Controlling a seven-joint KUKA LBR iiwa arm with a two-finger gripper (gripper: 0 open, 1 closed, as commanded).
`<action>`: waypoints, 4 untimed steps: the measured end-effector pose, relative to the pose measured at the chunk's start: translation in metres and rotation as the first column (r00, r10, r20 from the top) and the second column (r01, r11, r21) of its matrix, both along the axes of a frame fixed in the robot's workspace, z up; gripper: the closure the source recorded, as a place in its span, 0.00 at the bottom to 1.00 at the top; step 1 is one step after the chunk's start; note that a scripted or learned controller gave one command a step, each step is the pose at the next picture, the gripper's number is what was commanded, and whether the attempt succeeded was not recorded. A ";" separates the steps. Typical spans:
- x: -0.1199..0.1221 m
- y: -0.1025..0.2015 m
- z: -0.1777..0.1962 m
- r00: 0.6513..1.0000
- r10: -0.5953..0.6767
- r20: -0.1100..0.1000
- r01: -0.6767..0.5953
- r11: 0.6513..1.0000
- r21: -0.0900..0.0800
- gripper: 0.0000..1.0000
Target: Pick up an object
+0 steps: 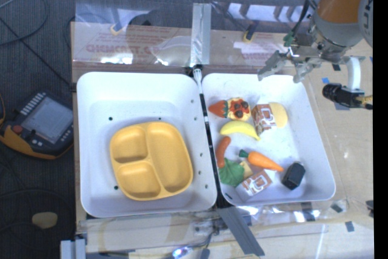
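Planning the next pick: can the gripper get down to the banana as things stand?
Probably yes. The gripper hangs over the right bin's far rim, and the banana lies uncovered, though the pizza slice and small carton crowd it.

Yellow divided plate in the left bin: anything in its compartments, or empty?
Empty. The yellow divided plate shows bare yellow in all three compartments; the toy food, such as the banana, lies in the right bin.

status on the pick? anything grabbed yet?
Done: nothing lifted. The banana, carrot, black block and the other toys all lie in the right bin; the yellow plate sits in the left bin.
In hand: the claw hangs open over the right bin's far edge, holding nothing.
Left: choose an item, descend, close, lift.
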State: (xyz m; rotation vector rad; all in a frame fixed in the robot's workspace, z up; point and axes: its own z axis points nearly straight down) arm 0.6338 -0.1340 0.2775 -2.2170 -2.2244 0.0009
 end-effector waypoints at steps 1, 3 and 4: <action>0.013 -0.011 -0.166 1.000 -0.011 0.003 0.011 1.000 -0.002 0.00; 0.001 -0.024 -0.177 0.931 -0.364 0.015 0.364 0.931 0.003 0.00; 0.018 -0.019 -0.180 0.900 -0.435 0.021 0.435 0.901 0.001 0.00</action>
